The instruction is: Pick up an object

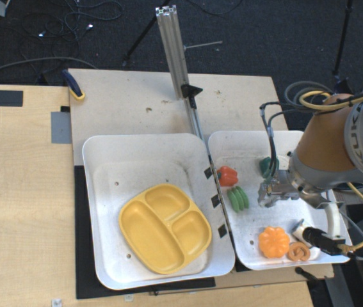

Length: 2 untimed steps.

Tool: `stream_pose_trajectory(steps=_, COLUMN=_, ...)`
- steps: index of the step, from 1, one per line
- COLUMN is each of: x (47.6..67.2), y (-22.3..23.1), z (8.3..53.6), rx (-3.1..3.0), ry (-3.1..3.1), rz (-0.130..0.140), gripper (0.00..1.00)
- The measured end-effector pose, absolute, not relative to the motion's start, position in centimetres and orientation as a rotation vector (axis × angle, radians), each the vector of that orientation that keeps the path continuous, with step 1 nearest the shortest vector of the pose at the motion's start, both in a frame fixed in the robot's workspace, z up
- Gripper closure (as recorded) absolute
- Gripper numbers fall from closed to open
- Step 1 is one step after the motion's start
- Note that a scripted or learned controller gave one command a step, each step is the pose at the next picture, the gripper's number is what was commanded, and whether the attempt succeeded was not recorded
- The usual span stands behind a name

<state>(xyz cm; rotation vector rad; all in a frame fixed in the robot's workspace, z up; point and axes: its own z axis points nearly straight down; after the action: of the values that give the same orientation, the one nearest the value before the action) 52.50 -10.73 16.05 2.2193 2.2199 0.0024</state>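
My gripper (267,196) hangs low over the middle of the right bin (248,147), on the grey arm with the orange band (325,139). A green ridged toy (238,198) lies just to its left, and a red toy with a green tip (228,175) sits beyond that by the bin's left wall. Close behind the gripper, partly hidden by it, is a teal object (268,166). An orange pumpkin-like toy (274,242) and a brown ring-shaped piece (299,252) rest at the bin's near edge. I see nothing held in the gripper.
The left bin (98,171) holds a yellow divided plate (165,227). An aluminium post (176,50) rises behind the bins, its base between them. Bare wooden bench lies to the left.
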Motion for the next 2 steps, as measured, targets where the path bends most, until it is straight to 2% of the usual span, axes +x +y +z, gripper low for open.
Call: stream_pose_trajectory(steps=2, x=53.1, y=-10.8, z=25.3, rx=2.218, ry=2.221, rz=0.003, gripper=1.00)
